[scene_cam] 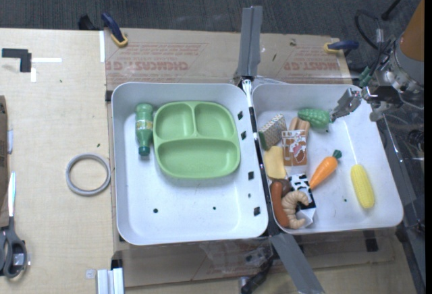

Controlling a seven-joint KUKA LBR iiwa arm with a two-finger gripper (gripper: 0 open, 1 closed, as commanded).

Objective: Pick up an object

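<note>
Gripper at far right of the right bin, fingers apparently parted and empty, just right of the green toy vegetable. Risk, as a judgement: closing here may nudge the vegetable leftward against the carton rather than seize it.

My one fixed camera above the counter, looking down at a slant, both white bins mid-frame, medium distance, dark floor across the frame's top
</note>
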